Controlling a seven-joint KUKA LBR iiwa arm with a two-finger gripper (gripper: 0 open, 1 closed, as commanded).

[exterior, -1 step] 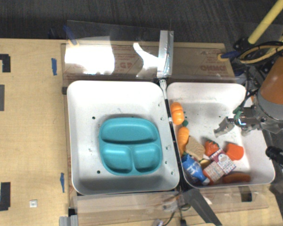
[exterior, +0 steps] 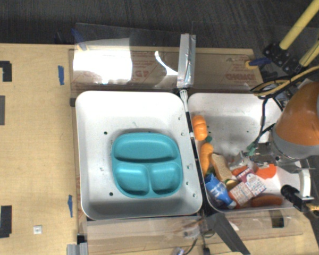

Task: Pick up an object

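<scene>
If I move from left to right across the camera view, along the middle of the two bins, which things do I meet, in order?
Left white bin → teal divided tray → orange toy pumpkin → blue packet → red-and-white packet → arm's orange band.

Teal divided tray [exterior: 147, 162] in left bin [exterior: 90, 142] — clear panel [exterior: 127, 62] behind.

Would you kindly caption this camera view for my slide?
KUKA arm reaching over the cluttered right bin; teal divided tray sits in the left bin.
</scene>
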